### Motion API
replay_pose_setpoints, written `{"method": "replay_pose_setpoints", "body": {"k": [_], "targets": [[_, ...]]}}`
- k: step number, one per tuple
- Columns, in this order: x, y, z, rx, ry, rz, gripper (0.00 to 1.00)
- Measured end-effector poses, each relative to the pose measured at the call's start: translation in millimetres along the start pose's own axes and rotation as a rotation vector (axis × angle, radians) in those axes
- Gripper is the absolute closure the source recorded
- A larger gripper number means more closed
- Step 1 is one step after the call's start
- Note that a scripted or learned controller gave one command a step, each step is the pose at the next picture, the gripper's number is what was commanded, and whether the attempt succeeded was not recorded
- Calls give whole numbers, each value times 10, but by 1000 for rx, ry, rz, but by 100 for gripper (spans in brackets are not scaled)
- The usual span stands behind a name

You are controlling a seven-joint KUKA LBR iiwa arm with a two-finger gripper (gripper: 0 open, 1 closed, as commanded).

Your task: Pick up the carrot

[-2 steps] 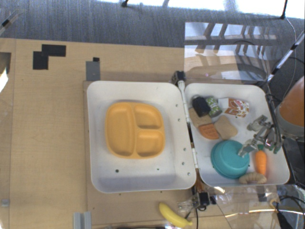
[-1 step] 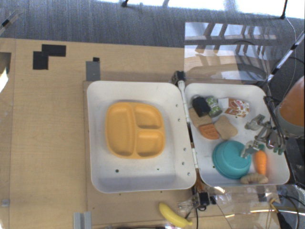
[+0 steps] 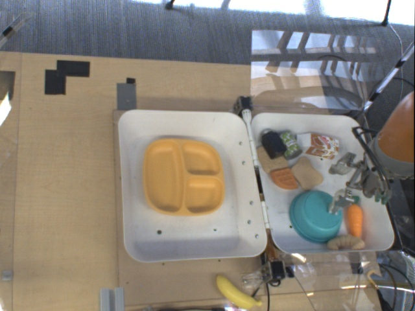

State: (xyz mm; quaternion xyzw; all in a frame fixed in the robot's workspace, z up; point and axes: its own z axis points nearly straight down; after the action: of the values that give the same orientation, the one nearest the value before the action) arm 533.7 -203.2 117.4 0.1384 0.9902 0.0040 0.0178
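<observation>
Left bin: holds a yellow divided plate.
Right bin: holds a teal bowl, mixed food items and the carrot.
My gripper: over the right bin; finger state cannot be determined.
Carrot: lies near the right bin's front right corner, just beside the teal bowl, immediately below my gripper.

The wooden bench carries two white bins: the left bin at centre, the right bin at three o'clock (edges touching). A banana lies at six o'clock, black patches at ten o'clock.
</observation>
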Motion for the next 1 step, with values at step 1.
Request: {"method": "replay_pose_setpoints", "body": {"k": [1], "targets": [[-21,-19,1,3,-1,25,0]]}}
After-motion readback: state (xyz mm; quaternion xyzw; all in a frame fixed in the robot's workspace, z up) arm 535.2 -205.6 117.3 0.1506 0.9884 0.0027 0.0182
